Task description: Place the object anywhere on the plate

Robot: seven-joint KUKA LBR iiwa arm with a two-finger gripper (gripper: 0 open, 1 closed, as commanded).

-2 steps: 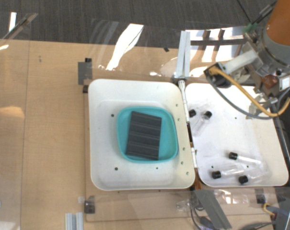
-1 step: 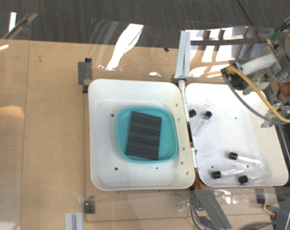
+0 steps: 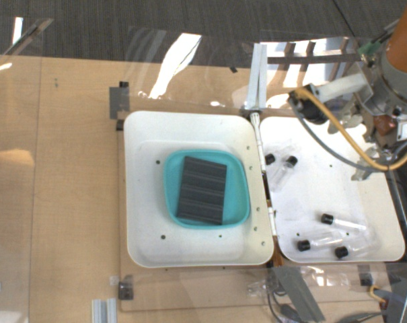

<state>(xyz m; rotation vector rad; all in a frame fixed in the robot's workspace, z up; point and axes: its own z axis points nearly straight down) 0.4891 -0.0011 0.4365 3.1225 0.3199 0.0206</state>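
I see my arm [image 3: 391,86] coming in from the upper right, the orange band at the frame's corner and the grey wrist hardware below it. A yellow hose and dark cables loop off the wrist to the left and hang beneath. The gripper [image 3: 385,136] sits near the right edge, too cluttered to read.

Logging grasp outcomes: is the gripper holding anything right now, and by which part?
Cannot be told: the arm's wrist sits over the right bin, with no object visible in its grasp.
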